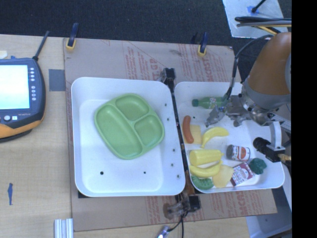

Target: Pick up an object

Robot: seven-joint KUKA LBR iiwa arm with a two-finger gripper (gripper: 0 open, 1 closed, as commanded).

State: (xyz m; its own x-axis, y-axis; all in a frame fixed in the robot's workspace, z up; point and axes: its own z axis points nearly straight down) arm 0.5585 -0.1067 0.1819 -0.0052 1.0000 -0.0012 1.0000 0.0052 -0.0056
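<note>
The toy food lies heaped in the right bin (277, 182), which serves as the pick-from pile: a banana (214, 134) near the middle, a sausage (187, 128) just left of it, a green bottle (208, 102) at the back, and a small jar (238, 152) toward the front. The gripper (216, 116) hangs low over the back of this bin, between bottle and banana, apparently lining up a grab. Nothing shows between its tips, and I cannot tell its state. The left bin (81, 133) holds only a green divided plate (130, 125), likely the drop-off side.
</note>
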